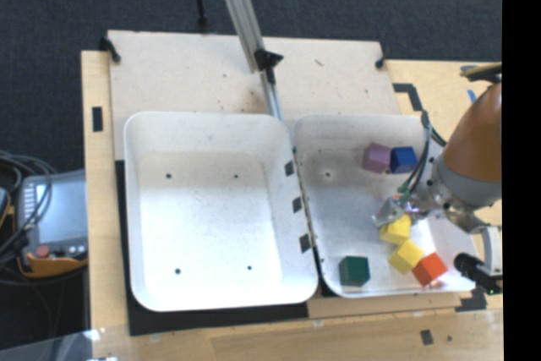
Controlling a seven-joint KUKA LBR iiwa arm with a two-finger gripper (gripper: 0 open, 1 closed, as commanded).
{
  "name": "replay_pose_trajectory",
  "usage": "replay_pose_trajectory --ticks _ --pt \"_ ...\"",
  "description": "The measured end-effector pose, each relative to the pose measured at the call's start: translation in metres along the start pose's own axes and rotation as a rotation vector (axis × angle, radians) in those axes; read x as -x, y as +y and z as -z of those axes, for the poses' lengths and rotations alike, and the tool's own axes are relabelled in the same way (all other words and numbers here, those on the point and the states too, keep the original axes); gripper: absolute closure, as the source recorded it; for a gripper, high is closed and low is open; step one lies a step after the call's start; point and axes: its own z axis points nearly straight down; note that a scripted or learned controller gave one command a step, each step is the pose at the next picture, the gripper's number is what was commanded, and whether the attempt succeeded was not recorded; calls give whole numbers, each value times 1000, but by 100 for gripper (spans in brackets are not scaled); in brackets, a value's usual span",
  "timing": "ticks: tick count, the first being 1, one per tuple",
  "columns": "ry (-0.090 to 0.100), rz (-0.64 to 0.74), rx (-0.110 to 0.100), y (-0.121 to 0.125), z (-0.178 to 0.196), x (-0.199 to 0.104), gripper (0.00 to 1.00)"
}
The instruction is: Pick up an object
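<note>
at the far left, off the table (97, 182), a grey box with a screen (52, 211) sits among dark cables on the carpet. moving right, the left bin (139, 173) lies on the pale wooden table, its white floor speckled and marked by a few dark dots. behind the two bins a beige board (186, 68) covers the back of the table, and a slanted aluminium rail (237, 0) comes down from the top to a black clamp near the seam between the bins.

the right bin (325, 152) touches the left one along that seam and holds all the blocks. a green block (354, 270) rests near its front edge. toward the back, a purple block (377, 157) and a blue block (403, 158) sit side by side, touching. lower down, a yellow block (396, 230) lies directly under the hand (397, 210), which is low in the bin among its wires; whether its fingers are spread or closed on that block cannot be told. just in front, a second yellow block (408, 254) touches an orange block (431, 268) near the bin's front right corner. the arm (473, 152), with its orange band above grey, reaches in from the right.
</note>
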Motion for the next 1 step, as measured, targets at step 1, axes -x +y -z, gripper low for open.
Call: replay_pose_trajectory --ticks 1 --pt "-1 0 1 5 44 5 100"
